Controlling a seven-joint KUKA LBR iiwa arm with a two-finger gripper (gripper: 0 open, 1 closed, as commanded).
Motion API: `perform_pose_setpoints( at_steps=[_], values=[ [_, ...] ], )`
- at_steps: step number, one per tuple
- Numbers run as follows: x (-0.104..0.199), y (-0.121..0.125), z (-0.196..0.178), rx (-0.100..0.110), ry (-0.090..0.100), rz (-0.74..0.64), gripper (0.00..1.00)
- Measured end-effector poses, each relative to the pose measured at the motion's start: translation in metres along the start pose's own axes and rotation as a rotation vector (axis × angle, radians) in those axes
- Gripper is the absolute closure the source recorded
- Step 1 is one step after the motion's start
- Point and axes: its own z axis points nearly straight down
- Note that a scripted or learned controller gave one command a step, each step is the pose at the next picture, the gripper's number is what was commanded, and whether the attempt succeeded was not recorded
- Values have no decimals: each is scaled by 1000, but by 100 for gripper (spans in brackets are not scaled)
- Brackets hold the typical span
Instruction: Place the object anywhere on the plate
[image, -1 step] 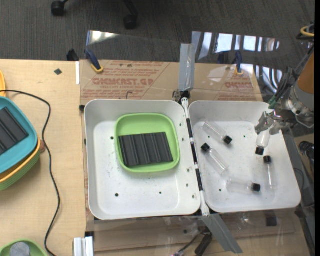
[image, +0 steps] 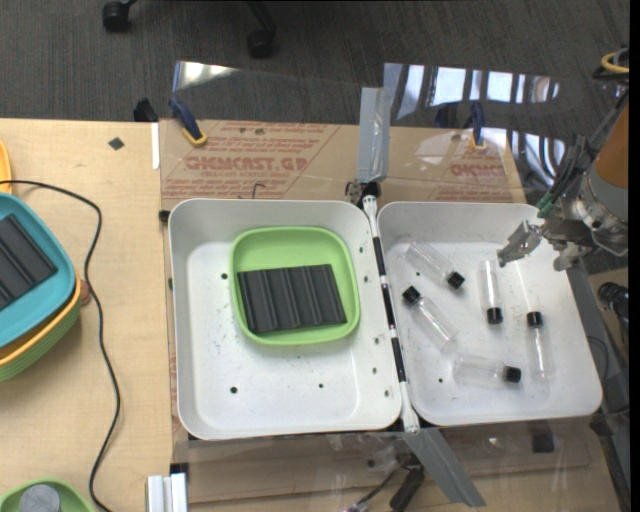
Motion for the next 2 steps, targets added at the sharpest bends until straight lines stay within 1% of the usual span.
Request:
perform_pose_setpoints(
  at_steps=[1, 2],
  values=[
    [-5, -12, -42, 0, -2, 334, 0],
    [-21, -12, -91, 3, -3, 750, 0]
  ],
)
